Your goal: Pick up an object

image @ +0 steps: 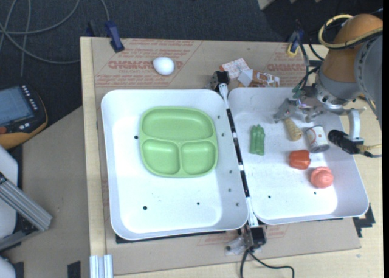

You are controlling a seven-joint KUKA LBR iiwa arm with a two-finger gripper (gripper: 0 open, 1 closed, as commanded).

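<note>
My gripper [293, 110] hangs low over the back of the right bin [273, 204], at the end of the grey arm with the orange band [358, 30]. Just below it lies a small beige piece [294, 128], close to or touching the gripper tip. A small silver can [316, 139] lies to its right. An orange-red lump [299, 160] and a pinkish-red ball [322, 177] sit nearer the front. A green pickle-like piece [258, 139] lies at the bin's left side, apart from the gripper.
The left bin [121, 198] holds a green divided plate [179, 140]. A white egg-shaped thing [163, 65] and some small packets [246, 73] lie on the bench behind the bins. Blue clamps [113, 36] sit on the back edge.
</note>
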